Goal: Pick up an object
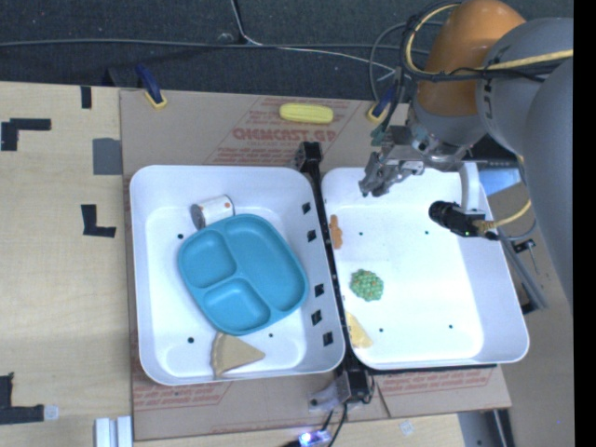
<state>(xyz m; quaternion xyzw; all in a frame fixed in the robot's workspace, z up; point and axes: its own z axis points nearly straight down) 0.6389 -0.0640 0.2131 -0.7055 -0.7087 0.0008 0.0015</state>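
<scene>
Green ball [366, 285] sits in the right bin [466, 315], left of its centre, well below my gripper [377, 182], which hangs over the bin's upper left; its fingers look slightly spread, pinching nothing.

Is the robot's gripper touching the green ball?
Apart. The camera view shows the gripper near the right bin's top edge, with bare white floor between it and the green ball.
</scene>
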